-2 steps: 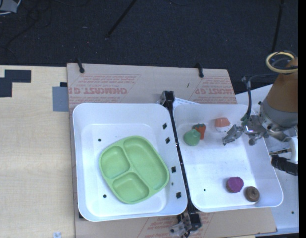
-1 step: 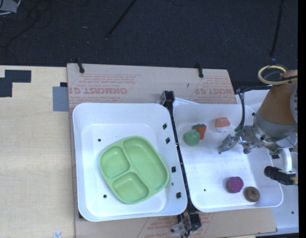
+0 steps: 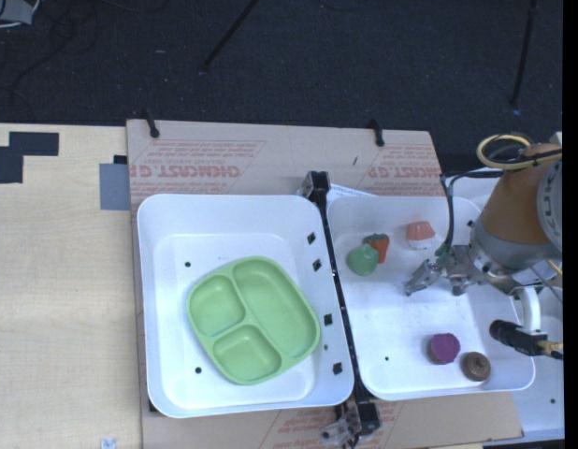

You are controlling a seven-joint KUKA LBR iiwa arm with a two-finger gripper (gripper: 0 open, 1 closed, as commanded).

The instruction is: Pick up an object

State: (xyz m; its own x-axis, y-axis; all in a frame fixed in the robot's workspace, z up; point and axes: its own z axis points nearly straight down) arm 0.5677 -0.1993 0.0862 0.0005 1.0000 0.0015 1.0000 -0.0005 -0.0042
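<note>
Several small objects lie in the right bin [image 3: 401, 382]. A green rounded piece [image 3: 361, 260] sits against a red-orange one [image 3: 379, 244] near the bin's back left. A pale pink piece [image 3: 419, 231] lies at the back. A purple lump [image 3: 444, 348] and a brown ring [image 3: 475, 366] rest near the front right. My gripper [image 3: 434, 285] hangs over the middle right of this bin, open, with bare white floor between its fingers. It is right of the green piece and above the purple lump, touching neither.
The left bin [image 3: 163, 251] bears a green divided plate [image 3: 252, 319]. A black ridge [image 3: 331, 288] separates the two bins. The arm's orange band [image 3: 513, 204] and cables stand over the right bin's far right edge. Cardboard lies under both bins.
</note>
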